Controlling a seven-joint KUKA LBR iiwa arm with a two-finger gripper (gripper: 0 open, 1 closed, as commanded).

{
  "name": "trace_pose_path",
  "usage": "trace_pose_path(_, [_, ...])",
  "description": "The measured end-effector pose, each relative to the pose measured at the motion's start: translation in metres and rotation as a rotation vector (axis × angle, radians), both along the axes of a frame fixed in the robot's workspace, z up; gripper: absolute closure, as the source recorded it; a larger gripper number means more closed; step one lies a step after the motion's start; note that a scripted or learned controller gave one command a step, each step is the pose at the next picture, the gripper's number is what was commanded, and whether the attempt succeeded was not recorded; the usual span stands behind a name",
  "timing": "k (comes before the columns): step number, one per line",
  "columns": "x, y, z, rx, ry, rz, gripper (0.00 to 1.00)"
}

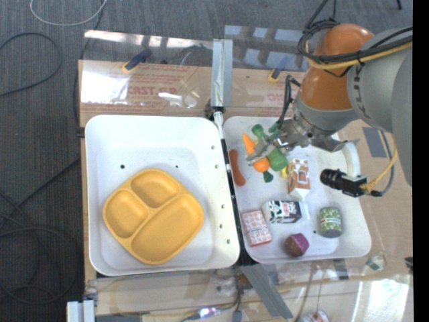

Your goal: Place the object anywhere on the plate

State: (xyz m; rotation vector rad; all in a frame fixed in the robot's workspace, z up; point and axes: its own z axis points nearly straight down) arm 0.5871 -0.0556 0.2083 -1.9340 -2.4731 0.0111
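A yellow three-compartment plate (153,215) lies in the left bin (107,139). The right bin (348,243) holds the small toy foods. My gripper (280,139) hangs low over the upper part of the right bin, right above a cluster of green and orange toy vegetables (268,159). A small orange carrot piece (249,143) lies just left of it. The view does not show any of them held between the fingers.
Also in the right bin: a red sausage (236,167), a brown-and-white carton (299,176), a black-and-white carton (283,210), a pink packet (255,227), a green can (330,221) and a purple item (296,244). A raised divider (224,173) separates the bins.
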Motion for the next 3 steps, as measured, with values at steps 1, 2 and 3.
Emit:
trace_pose_path(1, [-0.034, 0.068, -0.01, 0.001, 0.002, -0.334, 1.0])
trace_pose_path(2, [-0.08, 0.147, -0.008, -0.002, 0.003, -0.446, 1.0])
trace_pose_path(3, [-0.08, 0.147, -0.008, -0.001, 0.003, -0.446, 0.0])
